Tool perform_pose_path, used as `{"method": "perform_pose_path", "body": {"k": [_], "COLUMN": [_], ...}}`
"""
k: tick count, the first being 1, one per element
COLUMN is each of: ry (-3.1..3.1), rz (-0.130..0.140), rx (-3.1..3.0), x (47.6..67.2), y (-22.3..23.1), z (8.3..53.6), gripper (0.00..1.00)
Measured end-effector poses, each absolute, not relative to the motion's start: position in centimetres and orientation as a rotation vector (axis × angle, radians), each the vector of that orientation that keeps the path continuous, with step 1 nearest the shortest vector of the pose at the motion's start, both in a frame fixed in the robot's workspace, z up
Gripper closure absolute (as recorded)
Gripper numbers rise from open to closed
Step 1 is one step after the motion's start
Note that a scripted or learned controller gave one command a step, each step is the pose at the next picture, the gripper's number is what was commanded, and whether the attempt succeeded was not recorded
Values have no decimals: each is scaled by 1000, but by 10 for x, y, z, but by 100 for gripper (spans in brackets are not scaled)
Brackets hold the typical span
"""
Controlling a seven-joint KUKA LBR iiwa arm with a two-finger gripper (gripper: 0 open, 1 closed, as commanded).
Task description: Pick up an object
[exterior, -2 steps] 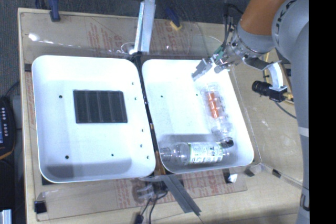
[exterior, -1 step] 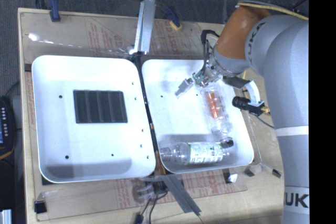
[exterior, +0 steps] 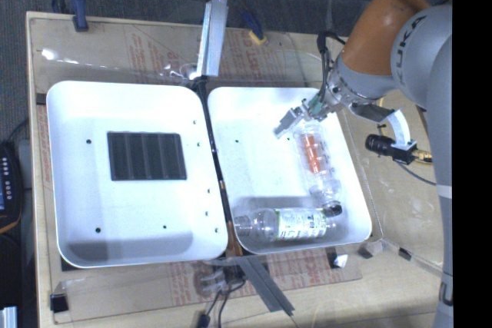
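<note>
Two clear plastic bottles lie in the right bin (exterior: 254,165). One with an orange label (exterior: 313,154) runs along the bin's right side, its dark cap toward the front. The other, with a white and green label (exterior: 288,223), lies across the front wall. My gripper (exterior: 294,120) hangs low over the back of this bin, just at the upper end of the orange-label bottle. The grey arm with its orange band (exterior: 384,27) comes in from the upper right. I see nothing held in the gripper.
The left bin (exterior: 77,119) has a dark ribbed rectangle (exterior: 146,156) on its floor. A metal bar (exterior: 213,34) stands at the back between the bins. Blue clamps (exterior: 78,9) grip the bench's far edge. A black cable fitting (exterior: 388,146) sticks out right of the right bin.
</note>
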State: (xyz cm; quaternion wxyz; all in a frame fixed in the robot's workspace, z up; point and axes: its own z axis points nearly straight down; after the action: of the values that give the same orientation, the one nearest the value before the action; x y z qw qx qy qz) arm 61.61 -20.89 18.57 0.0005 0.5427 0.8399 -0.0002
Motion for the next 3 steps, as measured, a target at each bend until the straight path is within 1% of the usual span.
{"method": "perform_pose_path", "body": {"k": [1, 2, 3], "ry": [2697, 2669, 2591], "rz": [0, -2, -3], "rx": [1608, 1654, 1779], "x": [628, 652, 613], "y": [-201, -168, -210], "z": [256, 252, 193], "gripper": [0, 0, 0]}}
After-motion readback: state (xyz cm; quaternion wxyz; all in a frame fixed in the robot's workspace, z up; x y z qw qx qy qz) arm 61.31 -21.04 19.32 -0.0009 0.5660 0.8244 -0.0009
